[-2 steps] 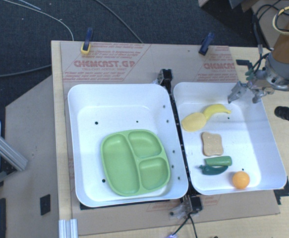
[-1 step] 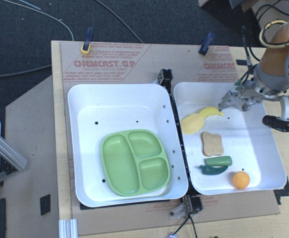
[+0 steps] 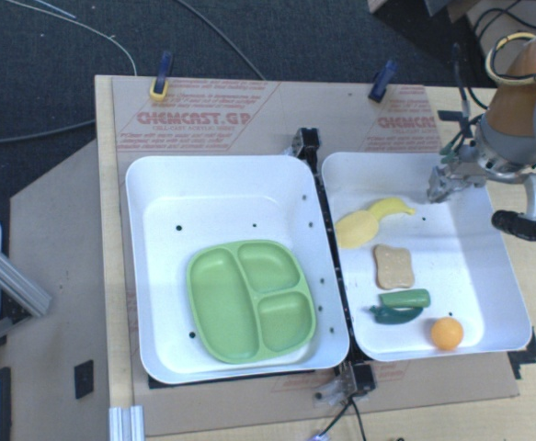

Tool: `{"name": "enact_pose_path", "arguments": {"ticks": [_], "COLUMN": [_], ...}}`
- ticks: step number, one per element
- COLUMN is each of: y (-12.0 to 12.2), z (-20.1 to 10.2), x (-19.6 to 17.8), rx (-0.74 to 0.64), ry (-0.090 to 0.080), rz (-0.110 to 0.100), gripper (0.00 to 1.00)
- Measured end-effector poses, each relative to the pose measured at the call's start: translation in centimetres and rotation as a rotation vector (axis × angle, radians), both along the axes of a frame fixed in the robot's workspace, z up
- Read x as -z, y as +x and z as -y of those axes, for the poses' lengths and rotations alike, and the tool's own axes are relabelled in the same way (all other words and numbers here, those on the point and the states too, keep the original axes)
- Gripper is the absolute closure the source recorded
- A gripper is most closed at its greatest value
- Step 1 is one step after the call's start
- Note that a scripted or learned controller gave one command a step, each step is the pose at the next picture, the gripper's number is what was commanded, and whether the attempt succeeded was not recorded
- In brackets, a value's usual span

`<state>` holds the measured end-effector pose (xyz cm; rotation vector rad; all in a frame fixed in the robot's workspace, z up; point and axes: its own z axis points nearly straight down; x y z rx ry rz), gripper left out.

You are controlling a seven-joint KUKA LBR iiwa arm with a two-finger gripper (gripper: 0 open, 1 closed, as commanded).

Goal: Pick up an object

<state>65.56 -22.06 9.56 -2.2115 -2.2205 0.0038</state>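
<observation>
So we're looking at two shallow white plastic bins side by side, and we'll use the right-hand white bin [image 3: 488,246] as our reference for everything. The left white bin [image 3: 157,246] sits right against its left wall and holds a pale green three-compartment plastic tray [image 3: 249,299]; too wide and flat for a two-finger grab, so we'd skip it.

The grey arm with the orange band [image 3: 516,90] comes in over the right bin's far right corner, and its metal two-finger gripper [image 3: 444,184] hangs just inside that corner. We honestly can't tell how its fingers are set, it's too small and blurry.

Candidates all lie in the right bin. The yellow squash-shaped toy [image 3: 364,223] sits near the left wall, toward the back, closest to the gripper. It looks light and smooth, probably slippery; we'd pinch its narrow neck. Just in front of it is the tan flat bread-slice toy [image 3: 393,266]: thin and hard to get under. Then the green pepper-like toy [image 3: 400,305], graspable across its width. The small orange ball [image 3: 447,333] near the front edge would likely roll away.
</observation>
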Motion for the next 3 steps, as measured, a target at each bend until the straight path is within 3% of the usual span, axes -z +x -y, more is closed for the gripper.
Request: {"name": "enact_pose_path", "arguments": {"ticks": [2, 3], "y": [-0.2, 0.0], "z": [0.1, 0.1], "x": [-12.4, -15.8], "rx": [0.003, 0.003], "ry": [-0.007, -0.006], "rz": [0.013, 0.011], "gripper": [1.0, 1.0]}}
